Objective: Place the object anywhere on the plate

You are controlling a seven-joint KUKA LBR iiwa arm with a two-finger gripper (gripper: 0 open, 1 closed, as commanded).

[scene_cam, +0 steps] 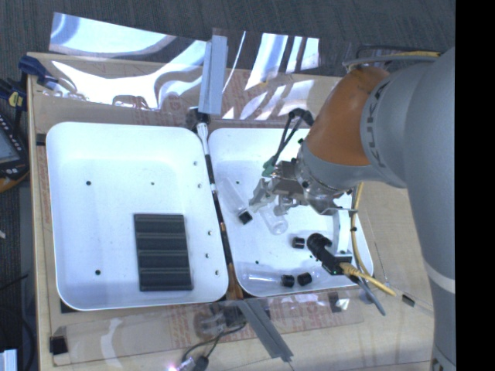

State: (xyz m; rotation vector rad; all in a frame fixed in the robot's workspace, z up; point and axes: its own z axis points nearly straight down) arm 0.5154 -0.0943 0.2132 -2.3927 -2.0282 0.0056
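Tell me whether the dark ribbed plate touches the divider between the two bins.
Apart. The camera view shows the dark ribbed plate lying flat on the left bin's floor, with a strip of bare white floor between its right edge and the divider.

We see the grey arm reaching in from frame right, its gripper lowered at centre right, fingers indistinct.

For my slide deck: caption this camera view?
Gripper poised over the right bin; dark plate waits in the left bin.
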